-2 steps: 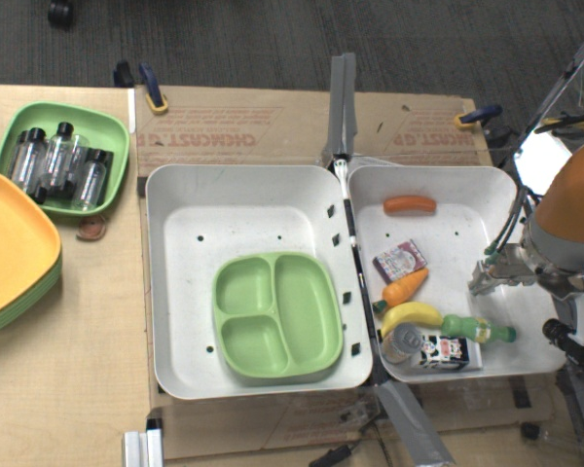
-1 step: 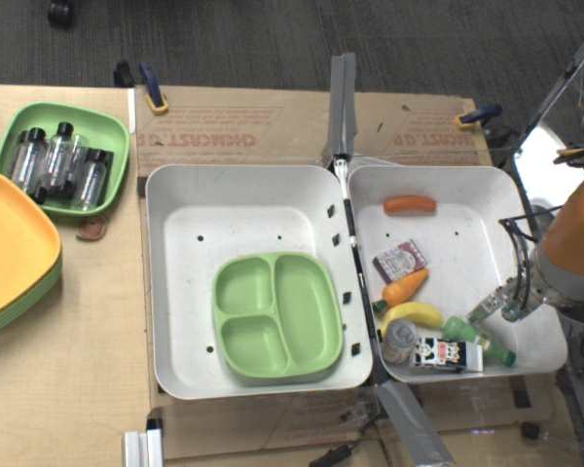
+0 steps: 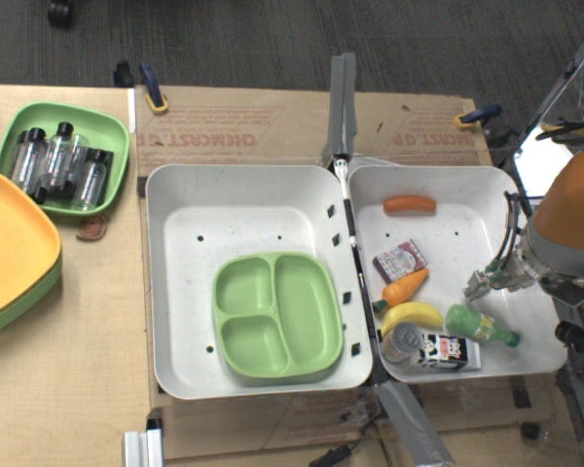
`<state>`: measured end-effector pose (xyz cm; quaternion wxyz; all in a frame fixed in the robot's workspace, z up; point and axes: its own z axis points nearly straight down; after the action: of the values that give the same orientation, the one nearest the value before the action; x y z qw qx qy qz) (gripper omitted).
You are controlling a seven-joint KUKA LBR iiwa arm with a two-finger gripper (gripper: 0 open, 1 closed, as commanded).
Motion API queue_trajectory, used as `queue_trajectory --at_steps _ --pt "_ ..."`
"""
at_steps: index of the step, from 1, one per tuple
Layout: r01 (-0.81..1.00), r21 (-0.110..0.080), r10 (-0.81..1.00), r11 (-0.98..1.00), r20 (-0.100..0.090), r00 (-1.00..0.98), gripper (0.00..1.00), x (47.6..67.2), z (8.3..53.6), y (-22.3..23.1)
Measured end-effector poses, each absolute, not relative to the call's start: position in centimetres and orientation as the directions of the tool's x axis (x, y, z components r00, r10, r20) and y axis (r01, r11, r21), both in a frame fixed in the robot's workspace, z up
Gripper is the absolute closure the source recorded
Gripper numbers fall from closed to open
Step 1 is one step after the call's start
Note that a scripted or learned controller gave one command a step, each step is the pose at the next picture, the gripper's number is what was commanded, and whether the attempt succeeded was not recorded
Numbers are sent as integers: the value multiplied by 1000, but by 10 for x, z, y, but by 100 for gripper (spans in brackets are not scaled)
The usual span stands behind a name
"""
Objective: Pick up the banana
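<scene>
1. The gripper (image 3: 482, 282) hovers at the right bin's (image 3: 467, 188) 3 o'clock side; I cannot tell how its jaws stand.
2. It carries nothing visible, so the pick looks not yet done: reach, grasp and lift remain.
3. The banana (image 3: 413, 314) lies at the gripper's 8 o'clock, yellow, curved, just below the carrot (image 3: 406, 287) and touching a can (image 3: 402, 341).

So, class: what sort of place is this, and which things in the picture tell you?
Probably a robotics lab test bench: a robot arm reaches over two white bins, toy food such as a banana lies in one, and clamps hold the cardboard base.
</scene>
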<state>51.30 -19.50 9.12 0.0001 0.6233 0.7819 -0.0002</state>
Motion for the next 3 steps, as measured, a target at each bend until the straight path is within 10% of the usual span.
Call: queue_trajectory --at_steps 1,2,3 --pt "998 -1 998 -56 -1 56 100 542 91 -198" --pt "863 0 863 505 0 -505 100 540 92 -196" --pt "761 1 761 649 -1 -649 100 478 92 -186"
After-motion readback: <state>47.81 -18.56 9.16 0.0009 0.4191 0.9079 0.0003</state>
